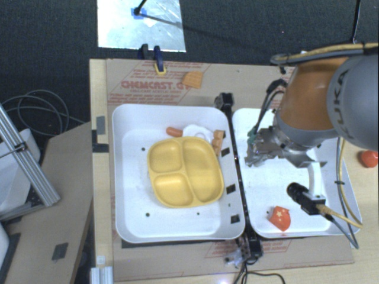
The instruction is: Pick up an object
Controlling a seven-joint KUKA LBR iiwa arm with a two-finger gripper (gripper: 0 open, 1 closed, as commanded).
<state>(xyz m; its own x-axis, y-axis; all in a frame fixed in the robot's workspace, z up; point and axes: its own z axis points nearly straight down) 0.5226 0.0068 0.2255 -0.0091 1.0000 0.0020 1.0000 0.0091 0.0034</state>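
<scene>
Camera view, looking down at a slant on two shallow white bins set side by side on a cardboard-covered tabletop (148,81). In the right bin (260,218), close to its near edge, a small red-orange object (280,217) is seen lying alone on the white floor; it is the nearest candidate for picking. Just beside it, slightly further back and to the right, a black cylindrical fitting (303,199) with a yellow cable is seen. Above that, the jaws (256,154) are found at the end of the grey and orange arm (320,102), low over the middle of the right bin and near its left wall. How far the jaws are parted cannot be told, since they are dark and partly hidden by the wrist; nothing is seen held in them.

The red-orange object lies nearer the viewer than the jaws and a little to their right, apart from them, with bare bin floor between.

In the left bin (127,158) a yellow divided tray (183,173) is seen, with a small orange sausage-shaped piece (174,132), a white object (196,133) and a tan piece (218,139) behind it.

It is judged that the approach is under way. To be done well, the jaws should be brought directly over the red-orange object, lowered straight down with it centred, and the black fitting should be kept clear.
</scene>
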